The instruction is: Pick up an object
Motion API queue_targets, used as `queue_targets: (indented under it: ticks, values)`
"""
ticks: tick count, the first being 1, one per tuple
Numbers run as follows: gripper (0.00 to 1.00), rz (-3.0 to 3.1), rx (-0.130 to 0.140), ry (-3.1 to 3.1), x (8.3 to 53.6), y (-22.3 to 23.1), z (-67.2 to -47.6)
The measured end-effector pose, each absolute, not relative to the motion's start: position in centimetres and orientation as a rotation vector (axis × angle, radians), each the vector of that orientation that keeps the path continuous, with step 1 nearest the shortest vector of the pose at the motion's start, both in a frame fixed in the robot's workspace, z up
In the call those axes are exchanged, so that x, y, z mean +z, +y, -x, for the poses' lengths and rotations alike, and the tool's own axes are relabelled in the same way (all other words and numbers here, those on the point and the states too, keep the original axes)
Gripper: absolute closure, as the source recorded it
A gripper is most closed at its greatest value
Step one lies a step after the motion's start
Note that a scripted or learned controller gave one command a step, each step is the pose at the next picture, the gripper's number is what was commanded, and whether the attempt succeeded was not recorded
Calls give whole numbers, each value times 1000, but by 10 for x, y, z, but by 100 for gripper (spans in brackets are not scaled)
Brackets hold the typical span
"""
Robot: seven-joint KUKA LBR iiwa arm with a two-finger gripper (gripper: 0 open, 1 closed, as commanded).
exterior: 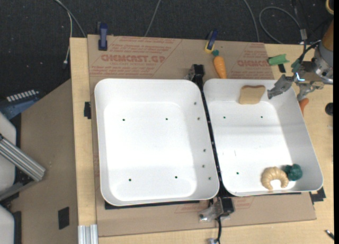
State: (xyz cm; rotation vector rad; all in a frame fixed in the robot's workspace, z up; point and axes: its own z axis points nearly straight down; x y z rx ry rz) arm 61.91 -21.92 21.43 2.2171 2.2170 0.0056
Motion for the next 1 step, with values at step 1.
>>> queue_targets:
  ticks: [1]
  values:
    - [0, -2226, -7, 2228, 96, -222, -664]
